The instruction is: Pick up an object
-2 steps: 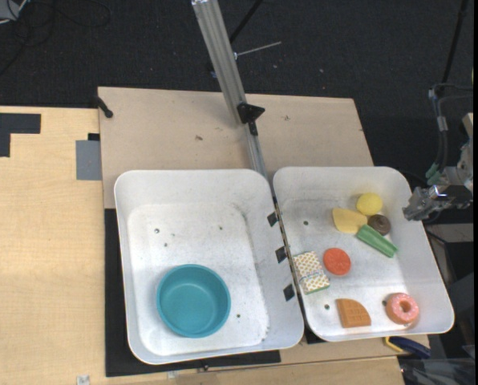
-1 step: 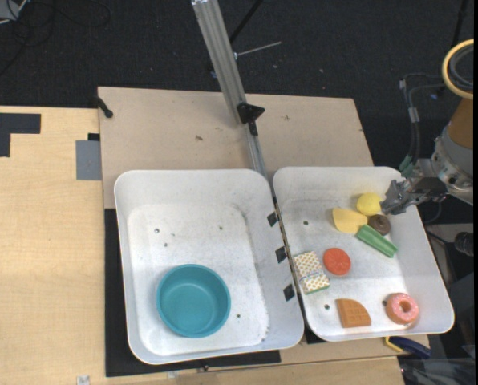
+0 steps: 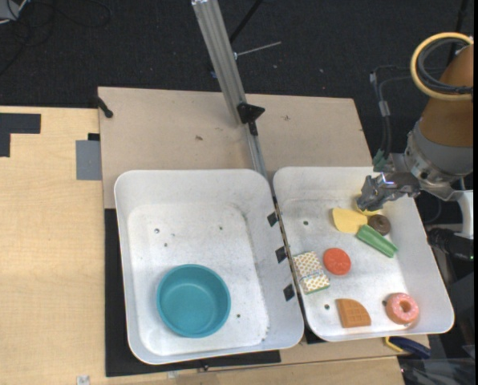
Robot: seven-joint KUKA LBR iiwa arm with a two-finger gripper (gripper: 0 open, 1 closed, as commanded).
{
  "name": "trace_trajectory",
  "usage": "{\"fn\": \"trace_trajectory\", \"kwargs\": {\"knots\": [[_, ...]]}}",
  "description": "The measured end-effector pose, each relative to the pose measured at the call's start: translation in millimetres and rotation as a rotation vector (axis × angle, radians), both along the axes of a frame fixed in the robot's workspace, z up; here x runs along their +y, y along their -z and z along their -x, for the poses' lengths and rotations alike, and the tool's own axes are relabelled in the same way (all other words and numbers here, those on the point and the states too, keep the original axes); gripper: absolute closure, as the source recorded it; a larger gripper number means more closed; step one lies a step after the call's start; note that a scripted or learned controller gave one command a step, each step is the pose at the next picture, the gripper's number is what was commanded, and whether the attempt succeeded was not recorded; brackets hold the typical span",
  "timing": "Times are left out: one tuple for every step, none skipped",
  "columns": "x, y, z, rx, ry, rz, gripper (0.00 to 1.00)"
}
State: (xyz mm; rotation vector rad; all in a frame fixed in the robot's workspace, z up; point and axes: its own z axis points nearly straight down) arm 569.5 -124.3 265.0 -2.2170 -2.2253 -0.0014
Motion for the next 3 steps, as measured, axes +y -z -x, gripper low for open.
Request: {"fn": "trace_trajectory", "kwargs": {"knots": [[56.6, 7.2, -15.9, 0.001, -0.001, 0.000, 1.00], [108.6, 2.9, -18.9, 0.001, 0.001, 0.000, 1.00], [161.5, 18.7, -31.2, 0.003, 0.000, 0.000, 1.00]]}}
